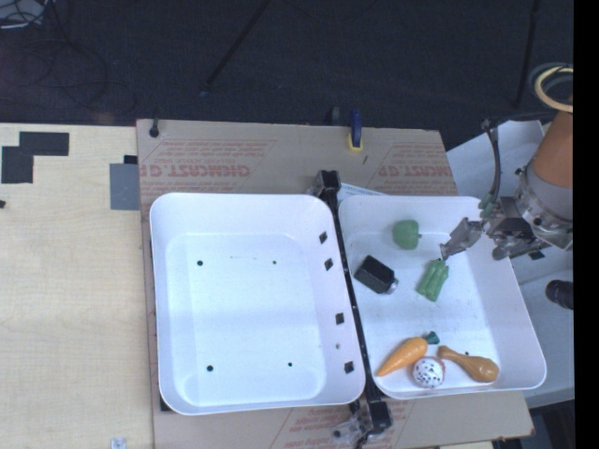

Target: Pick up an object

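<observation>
Gripper (482, 237) hangs over the right bin's (510, 307) far right part, its two fingers spread apart with nothing between them, one finger (459, 238) pointing down toward the green ridged block (432, 280) just below and to its left. That block looks like the likeliest thing to be picked, and it lies tilted near the bin's middle, apart from the rest.

Trouble could come from the block's slant: if the fingers close across its long axis they may pinch one end and let it swing or slip. A descent slightly off line could also nudge it toward the black box (375, 274) beside it, or close on air.

Besides those two, the right bin holds a green round lump (406, 233) near its far wall and, along the near wall, a toy carrot (404, 353), a white spotted ball (429, 372) touching it, and an orange gourd-like toy (471, 364). Beside it sits the left bin (168, 297).
</observation>
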Tool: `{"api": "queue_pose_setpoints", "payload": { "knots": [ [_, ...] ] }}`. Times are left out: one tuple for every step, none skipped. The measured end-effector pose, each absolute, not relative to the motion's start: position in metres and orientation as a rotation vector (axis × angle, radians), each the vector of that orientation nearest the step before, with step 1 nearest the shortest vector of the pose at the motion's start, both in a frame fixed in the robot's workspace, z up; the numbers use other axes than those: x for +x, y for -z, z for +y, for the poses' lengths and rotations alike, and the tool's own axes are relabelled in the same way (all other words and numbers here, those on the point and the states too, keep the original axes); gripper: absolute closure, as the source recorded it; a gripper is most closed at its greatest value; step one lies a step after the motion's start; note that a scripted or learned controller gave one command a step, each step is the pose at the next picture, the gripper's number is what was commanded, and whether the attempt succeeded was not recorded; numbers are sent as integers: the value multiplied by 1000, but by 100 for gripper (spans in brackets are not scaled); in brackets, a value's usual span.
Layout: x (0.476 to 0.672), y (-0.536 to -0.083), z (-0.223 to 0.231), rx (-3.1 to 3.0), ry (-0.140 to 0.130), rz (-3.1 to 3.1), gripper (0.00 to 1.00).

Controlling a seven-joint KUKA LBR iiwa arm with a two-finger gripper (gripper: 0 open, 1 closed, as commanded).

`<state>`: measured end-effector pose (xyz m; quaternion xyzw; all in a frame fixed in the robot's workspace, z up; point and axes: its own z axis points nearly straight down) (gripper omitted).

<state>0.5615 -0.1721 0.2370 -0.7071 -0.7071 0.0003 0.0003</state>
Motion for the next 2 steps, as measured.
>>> {"api": "queue_pose_setpoints", "payload": {
  "knots": [
    [645, -510, -205, -2228, 11, -2238, 0],
    [645, -510, -202, -2207, -5, -2232, 100]
  ]
}}
